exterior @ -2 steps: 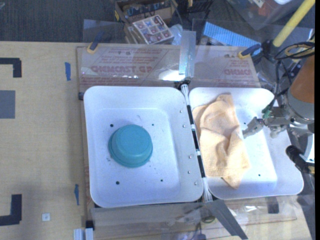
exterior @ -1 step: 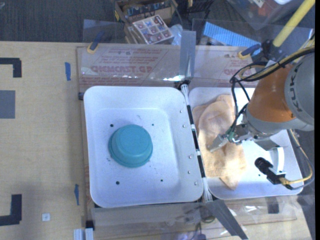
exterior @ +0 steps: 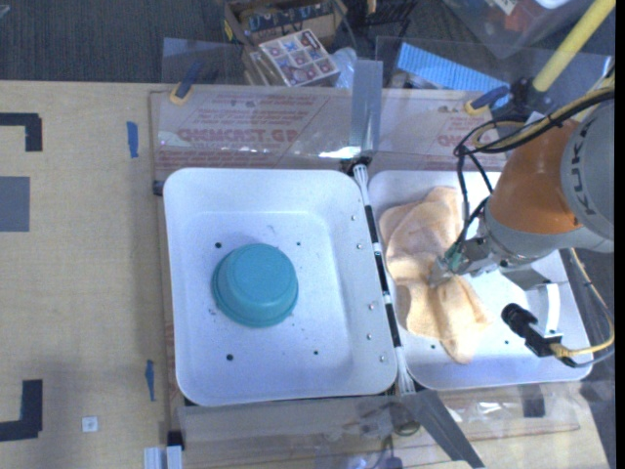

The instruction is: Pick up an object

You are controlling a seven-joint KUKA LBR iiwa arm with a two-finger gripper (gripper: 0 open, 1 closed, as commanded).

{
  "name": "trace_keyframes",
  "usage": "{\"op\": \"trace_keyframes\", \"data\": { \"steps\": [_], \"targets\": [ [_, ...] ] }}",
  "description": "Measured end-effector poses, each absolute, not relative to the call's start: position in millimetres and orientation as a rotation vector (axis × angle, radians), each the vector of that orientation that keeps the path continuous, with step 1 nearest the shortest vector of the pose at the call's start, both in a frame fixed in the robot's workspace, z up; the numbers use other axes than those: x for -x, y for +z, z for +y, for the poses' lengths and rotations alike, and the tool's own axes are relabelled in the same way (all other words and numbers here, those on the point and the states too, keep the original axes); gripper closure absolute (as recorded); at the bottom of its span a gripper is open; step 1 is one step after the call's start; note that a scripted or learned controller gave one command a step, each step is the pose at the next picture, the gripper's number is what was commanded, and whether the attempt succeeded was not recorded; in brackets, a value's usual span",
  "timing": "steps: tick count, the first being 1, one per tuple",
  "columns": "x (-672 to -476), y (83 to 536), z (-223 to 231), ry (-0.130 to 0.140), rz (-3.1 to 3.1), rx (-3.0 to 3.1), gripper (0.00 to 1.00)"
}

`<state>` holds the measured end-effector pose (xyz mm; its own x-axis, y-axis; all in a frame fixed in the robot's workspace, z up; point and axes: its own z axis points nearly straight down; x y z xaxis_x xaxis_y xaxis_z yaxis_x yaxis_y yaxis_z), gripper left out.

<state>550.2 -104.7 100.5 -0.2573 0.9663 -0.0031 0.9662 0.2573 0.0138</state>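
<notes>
The right bin [exterior: 547,364] holds a crumpled yellow cloth [exterior: 430,262], spread from near the bin's back-left corner down toward its front edge. The arm [exterior: 532,189] reaches in from the right, and its gripper [exterior: 451,262] sits down on the middle of the cloth — a sensible spot, since the bunched folds there give something to catch. Whether it has a fold or is simply pressing on the fabric, I cannot tell; the tip is small and half lost against the cloth. In the left bin [exterior: 186,203] a teal bowl [exterior: 256,283] rests upside down, a little left of centre, well apart from the arm. Judging by the pose, the cloth is the chosen object, and a lift would show whether the grasp took.
</notes>
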Motion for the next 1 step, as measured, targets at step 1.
{"op": "trace_keyframes", "data": {
  "steps": [1],
  "targets": [
    [-550.2, 100.5, -104.8, 0.014, 2.482, -1.908, 0.0]
  ]
}}
